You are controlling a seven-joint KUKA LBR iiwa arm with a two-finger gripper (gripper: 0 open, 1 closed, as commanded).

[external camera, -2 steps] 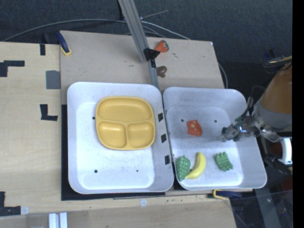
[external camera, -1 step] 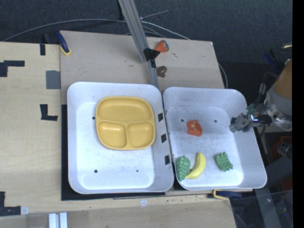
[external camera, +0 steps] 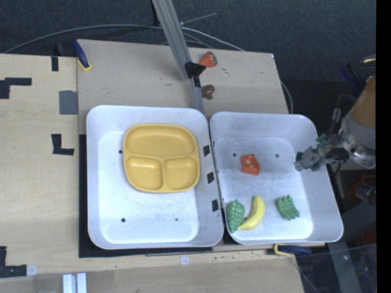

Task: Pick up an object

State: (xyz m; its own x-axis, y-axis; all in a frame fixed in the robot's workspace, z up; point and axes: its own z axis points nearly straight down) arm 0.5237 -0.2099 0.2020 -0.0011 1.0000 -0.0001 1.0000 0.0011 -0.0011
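Observation:
The right bin (external camera: 269, 126) holds a small red piece (external camera: 249, 164) near its middle. A yellow banana (external camera: 253, 213) lies toward the front, with a green leafy piece (external camera: 235, 213) touching its left side. Another green piece (external camera: 286, 207) sits at the front right. My gripper (external camera: 307, 159) hangs over the right rim of this bin, well to the right of the red piece, small and dark against the bin wall.
The left bin (external camera: 104, 176) carries a yellow three-compartment plate (external camera: 162, 157). A grey pole (external camera: 173, 26) slants across the board behind the bins, with a small red object (external camera: 209, 58) beside its base. A blue-and-yellow clamp (external camera: 81, 56) sits at the board's back left corner.

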